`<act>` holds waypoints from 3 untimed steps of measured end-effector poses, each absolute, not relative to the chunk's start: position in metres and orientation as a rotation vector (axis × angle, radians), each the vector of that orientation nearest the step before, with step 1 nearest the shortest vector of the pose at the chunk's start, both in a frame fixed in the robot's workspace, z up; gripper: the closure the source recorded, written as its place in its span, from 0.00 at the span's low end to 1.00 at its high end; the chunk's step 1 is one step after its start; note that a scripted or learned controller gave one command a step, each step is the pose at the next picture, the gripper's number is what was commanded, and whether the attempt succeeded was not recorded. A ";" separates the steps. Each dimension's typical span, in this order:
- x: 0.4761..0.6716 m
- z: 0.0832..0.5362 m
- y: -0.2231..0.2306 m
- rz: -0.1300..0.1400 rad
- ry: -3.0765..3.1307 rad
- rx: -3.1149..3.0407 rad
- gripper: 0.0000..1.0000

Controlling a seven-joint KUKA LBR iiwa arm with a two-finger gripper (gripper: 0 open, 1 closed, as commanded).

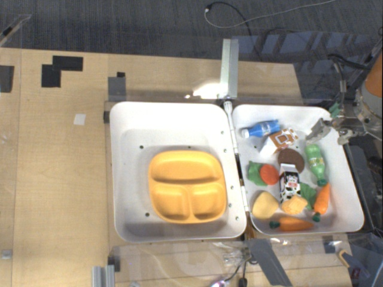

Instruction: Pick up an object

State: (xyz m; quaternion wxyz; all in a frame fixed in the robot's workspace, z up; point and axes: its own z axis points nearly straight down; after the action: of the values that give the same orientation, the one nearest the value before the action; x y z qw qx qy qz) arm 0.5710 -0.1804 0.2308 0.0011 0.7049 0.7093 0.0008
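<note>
Gripper (325, 128): over right bin's (353, 220) far right corner, finger spread impossible to tell.
Left bin (119, 160): holds yellow divided tray (187, 184).
Right bin: crowded with toy food.

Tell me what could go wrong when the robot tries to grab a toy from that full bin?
The toys in the right bin lie packed together, so the gripper might bump a neighbour or pinch two at once. The green bottle is round and could roll away. The carrot leans near the wall, leaving little room.
</note>
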 end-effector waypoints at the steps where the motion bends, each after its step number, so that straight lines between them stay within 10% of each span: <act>1: 0.573 0.242 -0.179 0.007 2.230 2.203 1.00; 2: 0.670 0.388 -0.183 0.006 1.746 2.605 1.00; 3: 0.670 0.314 -0.175 0.003 1.933 2.472 1.00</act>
State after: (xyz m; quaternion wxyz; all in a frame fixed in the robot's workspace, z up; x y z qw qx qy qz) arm 0.6699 -0.1754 0.3138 0.0019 0.7878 0.6159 0.0011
